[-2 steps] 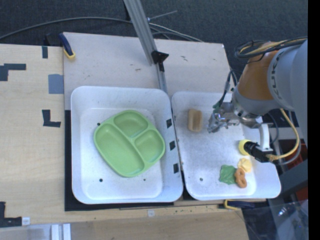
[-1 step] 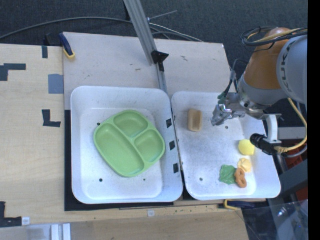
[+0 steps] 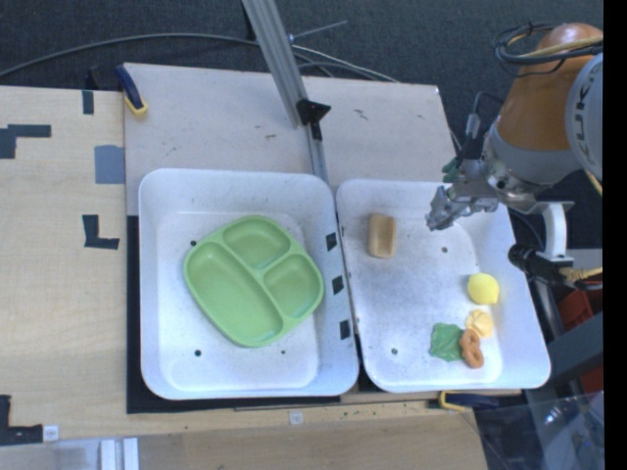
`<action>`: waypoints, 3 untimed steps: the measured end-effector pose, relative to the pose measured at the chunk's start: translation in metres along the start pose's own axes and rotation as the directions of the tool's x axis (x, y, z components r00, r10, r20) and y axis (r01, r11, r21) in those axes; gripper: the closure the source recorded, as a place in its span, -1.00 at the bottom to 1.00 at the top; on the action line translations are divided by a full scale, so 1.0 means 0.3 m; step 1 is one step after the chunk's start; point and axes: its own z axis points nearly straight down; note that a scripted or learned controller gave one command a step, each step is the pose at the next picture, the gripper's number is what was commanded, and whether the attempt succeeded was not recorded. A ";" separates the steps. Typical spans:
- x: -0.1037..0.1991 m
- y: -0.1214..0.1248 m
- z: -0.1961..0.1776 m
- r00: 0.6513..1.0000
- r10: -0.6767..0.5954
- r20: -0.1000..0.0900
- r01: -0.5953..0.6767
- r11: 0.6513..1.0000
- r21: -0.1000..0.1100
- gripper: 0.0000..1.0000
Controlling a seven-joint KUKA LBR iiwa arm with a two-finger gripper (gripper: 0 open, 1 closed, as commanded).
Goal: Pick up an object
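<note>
Several small objects lie in the right bin [image 3: 519,360]. A tan bread-like piece [image 3: 381,235] sits at its far left, close to the wall shared with the other bin. A yellow ball-like item [image 3: 482,288] rests toward the right side, and nearer the front lie a pale yellow piece [image 3: 479,321], an orange ring-shaped piece [image 3: 471,349] and a green leafy piece [image 3: 447,342], the last three clustered and touching or almost so. The gripper [image 3: 443,213] hangs over the far part of this bin, to the right of the tan piece and apart from it, with nothing seen between its fingers; whether they are parted I cannot tell. In the left bin [image 3: 157,262] lies a green divided plate [image 3: 254,279], tilted askew.
</note>
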 end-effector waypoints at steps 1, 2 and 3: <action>0.157 0.039 -0.015 1.000 -0.005 -0.003 0.005 1.000 0.005 1.00; 0.346 0.062 -0.024 1.000 -0.006 -0.003 0.006 1.000 0.005 1.00; 0.553 0.104 0.006 1.000 -0.006 -0.002 0.006 1.000 0.006 1.00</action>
